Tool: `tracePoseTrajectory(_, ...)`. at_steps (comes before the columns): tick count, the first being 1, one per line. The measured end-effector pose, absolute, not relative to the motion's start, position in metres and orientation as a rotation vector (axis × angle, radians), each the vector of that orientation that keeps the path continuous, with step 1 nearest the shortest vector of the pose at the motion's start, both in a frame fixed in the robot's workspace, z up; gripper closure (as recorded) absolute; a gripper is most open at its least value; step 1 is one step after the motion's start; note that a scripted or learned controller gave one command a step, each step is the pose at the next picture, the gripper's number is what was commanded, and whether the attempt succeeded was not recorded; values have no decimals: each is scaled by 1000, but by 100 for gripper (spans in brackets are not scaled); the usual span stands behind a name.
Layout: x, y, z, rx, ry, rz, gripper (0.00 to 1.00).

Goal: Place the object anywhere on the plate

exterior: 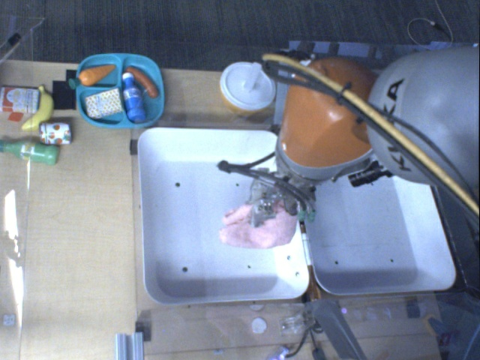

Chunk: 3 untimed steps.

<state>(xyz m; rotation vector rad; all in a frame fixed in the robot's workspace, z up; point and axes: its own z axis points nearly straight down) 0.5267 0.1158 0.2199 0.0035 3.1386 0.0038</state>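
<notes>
A pale pink, flat, irregular-edged thing (pixel 255 229) lies on the floor of the left white bin (pixel 180 223), towards its right side. I cannot tell whether it is the plate or the object. My gripper (pixel 266 205) hangs directly over its upper edge, under the orange wrist band (pixel 326 122), and hides part of it. No other item is visible at the gripper.
The right white bin (pixel 382 238) lies partly under the arm. Behind the bins stand a blue divided tray (pixel 120 88) of toy food and a white-lidded cup (pixel 246 87). A banana (pixel 39 109), a small can (pixel 55 133) and a green bottle (pixel 30 151) lie on the bench's left.
</notes>
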Motion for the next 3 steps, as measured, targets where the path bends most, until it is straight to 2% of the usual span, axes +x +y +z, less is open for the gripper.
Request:
tracePoseTrajectory(1,516,166,215,1,3138,4,100)
tracePoseTrajectory(2,493,212,224,0,3138,5,100)
tracePoseTrajectory(3,493,212,224,1,3137,5,0)
